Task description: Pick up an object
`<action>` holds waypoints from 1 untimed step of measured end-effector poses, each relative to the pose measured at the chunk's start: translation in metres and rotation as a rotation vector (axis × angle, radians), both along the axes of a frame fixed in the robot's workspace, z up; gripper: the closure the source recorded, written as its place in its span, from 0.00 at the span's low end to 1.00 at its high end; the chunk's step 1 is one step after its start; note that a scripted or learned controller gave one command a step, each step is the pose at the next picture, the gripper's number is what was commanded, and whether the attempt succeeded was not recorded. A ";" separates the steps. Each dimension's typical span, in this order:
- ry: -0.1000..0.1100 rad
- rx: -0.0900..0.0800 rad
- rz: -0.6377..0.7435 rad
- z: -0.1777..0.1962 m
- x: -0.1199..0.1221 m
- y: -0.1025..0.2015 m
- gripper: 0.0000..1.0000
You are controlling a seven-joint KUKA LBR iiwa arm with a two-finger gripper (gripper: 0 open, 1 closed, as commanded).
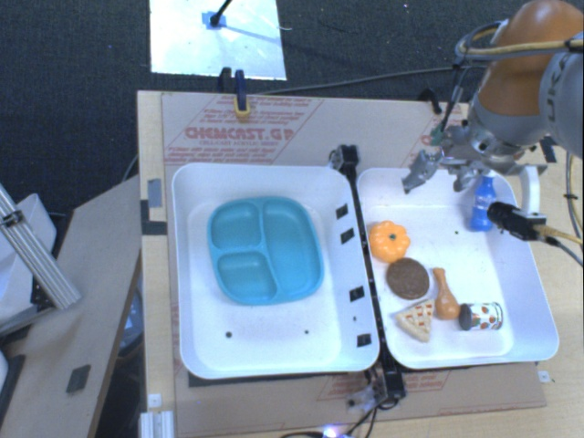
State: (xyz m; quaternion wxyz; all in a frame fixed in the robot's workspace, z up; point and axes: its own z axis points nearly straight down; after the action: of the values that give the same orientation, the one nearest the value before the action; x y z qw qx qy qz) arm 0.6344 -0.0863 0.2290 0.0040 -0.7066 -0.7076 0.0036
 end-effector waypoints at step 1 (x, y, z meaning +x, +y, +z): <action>-0.012 -0.001 0.002 0.007 0.002 0.000 0.00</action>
State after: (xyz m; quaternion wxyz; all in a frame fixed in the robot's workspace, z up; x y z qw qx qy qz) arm 0.6368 -0.0862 0.2364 -0.0007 -0.7060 -0.7082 -0.0004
